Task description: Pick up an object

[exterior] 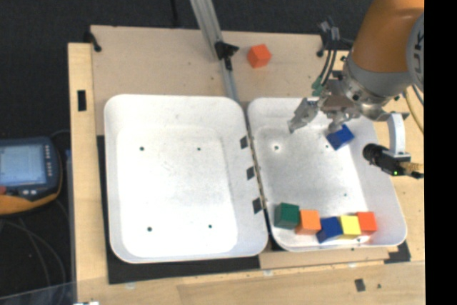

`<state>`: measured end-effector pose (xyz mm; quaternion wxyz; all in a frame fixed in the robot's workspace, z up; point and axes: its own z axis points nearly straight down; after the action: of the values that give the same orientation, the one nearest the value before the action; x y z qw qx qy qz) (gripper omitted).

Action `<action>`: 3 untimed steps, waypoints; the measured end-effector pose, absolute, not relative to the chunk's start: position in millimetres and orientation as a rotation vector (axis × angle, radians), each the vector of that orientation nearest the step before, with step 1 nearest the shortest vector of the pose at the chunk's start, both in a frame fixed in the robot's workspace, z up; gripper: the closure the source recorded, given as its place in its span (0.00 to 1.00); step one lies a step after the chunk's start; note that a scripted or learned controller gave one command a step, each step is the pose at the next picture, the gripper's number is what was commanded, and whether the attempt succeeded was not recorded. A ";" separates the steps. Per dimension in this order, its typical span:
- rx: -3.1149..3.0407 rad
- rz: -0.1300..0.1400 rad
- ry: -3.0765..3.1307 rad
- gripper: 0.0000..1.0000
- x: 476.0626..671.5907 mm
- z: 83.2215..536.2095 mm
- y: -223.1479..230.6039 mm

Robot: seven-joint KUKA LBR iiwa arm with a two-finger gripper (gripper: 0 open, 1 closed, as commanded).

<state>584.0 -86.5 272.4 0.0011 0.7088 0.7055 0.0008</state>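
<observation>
Arm: the grey KUKA arm with the orange band reached in over the right-hand shallow white bin.
Gripper: the two-finger gripper hung above the bin's upper half; whether it was open or closed, I could not tell.
Nearest object: a small blue cube sat just beside the gripper, not visibly gripped.
Other candidates: a row of green, orange, blue, yellow and red-orange cubes lay along the bin's lower wall.
Stray item: an orange cube lay on the bench outside both bins.
Risk: in my judgement, an off-centre descent could nudge the blue cube aside.
Risk: the packed row offered little finger room.
</observation>
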 end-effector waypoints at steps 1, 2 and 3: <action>2.218 0.008 2.209 0.00 619.2 372.9 -121.4; 2.226 -0.008 2.223 0.00 611.4 176.0 -130.8; 2.213 0.005 2.230 0.00 599.3 199.9 -67.6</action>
<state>599.3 -67.6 199.9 -0.0003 0.7044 0.7098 0.0015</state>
